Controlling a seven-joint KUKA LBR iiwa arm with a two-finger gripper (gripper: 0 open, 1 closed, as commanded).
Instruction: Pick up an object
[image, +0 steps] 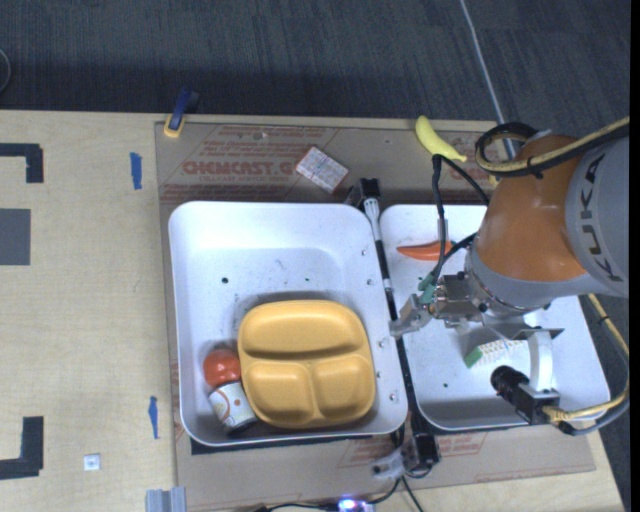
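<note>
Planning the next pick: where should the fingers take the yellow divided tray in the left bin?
Probably the yellow tray by its far rim, coming from above: it lies flat and wide, that edge faces bare bin floor, while the small red-and-white object crowds its left side.

Arm (545, 225) reaches in from the right, orange band uppermost, wrist bent down; gripper (500, 350) hangs low.

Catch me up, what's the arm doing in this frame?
The KUKA arm is reaching from the right over the right bin, wrist low above its floor, near an orange carrot-like piece and a small green-and-white item. The left bin holds a yellow divided tray and a small orange-and-white toy. Nothing visibly grasped.
</note>
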